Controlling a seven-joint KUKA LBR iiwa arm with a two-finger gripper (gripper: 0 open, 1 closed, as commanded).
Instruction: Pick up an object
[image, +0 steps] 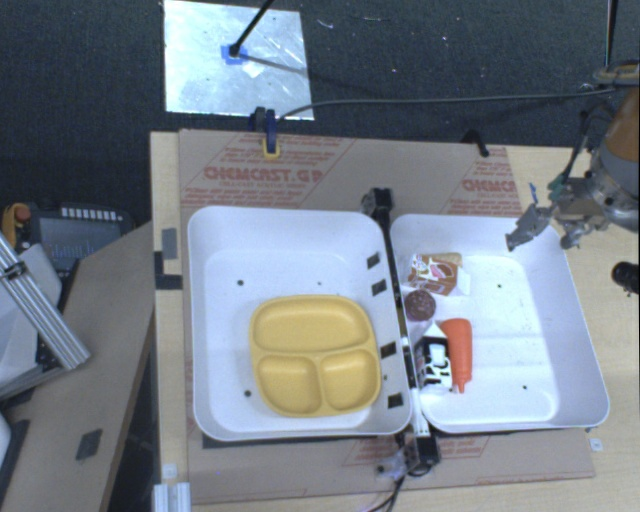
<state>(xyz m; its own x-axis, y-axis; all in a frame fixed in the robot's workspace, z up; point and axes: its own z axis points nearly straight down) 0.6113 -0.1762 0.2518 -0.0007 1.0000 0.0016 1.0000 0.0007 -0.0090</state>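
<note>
In the right bin (540, 300) lie an orange carrot-shaped toy (458, 352), a small round dark-red piece (420, 304), a brown-and-white packet (436, 272) and a black-and-white item (433, 362), all near the bin's left wall. My gripper (547, 226) hangs at the far right, above the right bin's back right corner, well away from these objects. Its fingers look spread apart with nothing between them.
The left bin (220, 250) holds a yellow three-compartment plate (314, 353). A black divider with clips (392, 300) runs between the bins. A cable crosses the dark floor behind the bench. A control pendant (70, 232) sits at the left.
</note>
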